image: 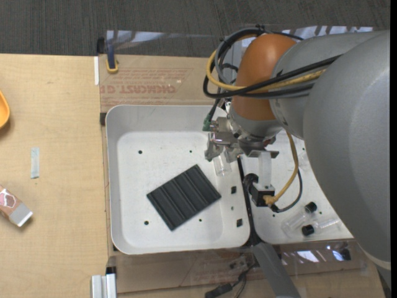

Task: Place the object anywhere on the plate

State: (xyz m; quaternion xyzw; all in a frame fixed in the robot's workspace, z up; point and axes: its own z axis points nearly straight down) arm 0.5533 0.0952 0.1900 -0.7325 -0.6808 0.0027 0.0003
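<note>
Two shallow white bins sit side by side on a light wood-grain bench (56, 104), with dark ribbed carpet (155, 5) across the top of the view. The left bin (124, 228) is smooth glossy plastic with rounded corners and a few small black dots on its floor. A flat brown cardboard sheet (149, 82) with faded red print lies just behind it. The dark ribbed plate (183, 197), a flat charcoal rectangle with parallel grooves, lies tilted on the left bin's floor, near its front right. My gripper (221, 160) hangs over the left bin's right side, just above and beside the plate's far corner, apart from it. I cannot tell whether it is released or clenched; it's too small and cluttered with metal parts here, and nothing is visibly in it. My wrist is a smooth orange band (263, 73) under a big matte grey arm (353, 135), with yellow and black cables (248, 89) looping over it. The clear object (307, 221), a small see-through plastic piece with black ends, lies in the right bin (279, 234) near its front, well apart from the plate and my gripper. On the bare bench to the left are a small grey strip (35, 163), a brown-and-white wrapped block (13, 207), and an orange rounded edge (2, 110) cut off by the frame.
</note>
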